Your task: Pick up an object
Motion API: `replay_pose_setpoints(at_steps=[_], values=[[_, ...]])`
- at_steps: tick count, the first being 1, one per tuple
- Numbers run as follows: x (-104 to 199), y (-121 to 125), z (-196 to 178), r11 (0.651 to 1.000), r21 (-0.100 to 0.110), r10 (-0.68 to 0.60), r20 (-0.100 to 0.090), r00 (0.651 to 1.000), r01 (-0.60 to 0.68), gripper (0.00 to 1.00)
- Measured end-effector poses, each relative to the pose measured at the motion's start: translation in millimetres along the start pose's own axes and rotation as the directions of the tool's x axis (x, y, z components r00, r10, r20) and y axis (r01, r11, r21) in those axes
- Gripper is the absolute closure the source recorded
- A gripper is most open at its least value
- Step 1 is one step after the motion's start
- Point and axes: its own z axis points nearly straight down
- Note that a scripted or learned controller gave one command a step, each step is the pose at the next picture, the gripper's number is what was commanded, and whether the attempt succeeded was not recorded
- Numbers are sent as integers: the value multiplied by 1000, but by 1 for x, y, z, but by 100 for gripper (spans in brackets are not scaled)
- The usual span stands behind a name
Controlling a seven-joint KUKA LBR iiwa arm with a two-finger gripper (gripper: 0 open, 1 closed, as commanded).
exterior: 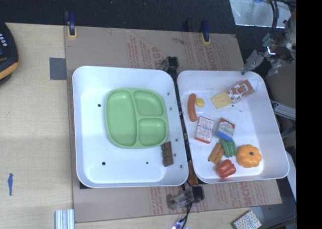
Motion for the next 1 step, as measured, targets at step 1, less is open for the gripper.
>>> replay_pose_setpoints(at_steps=[1], values=[[61, -9, 119, 1000, 11, -6, -4, 1000, 6, 0]])
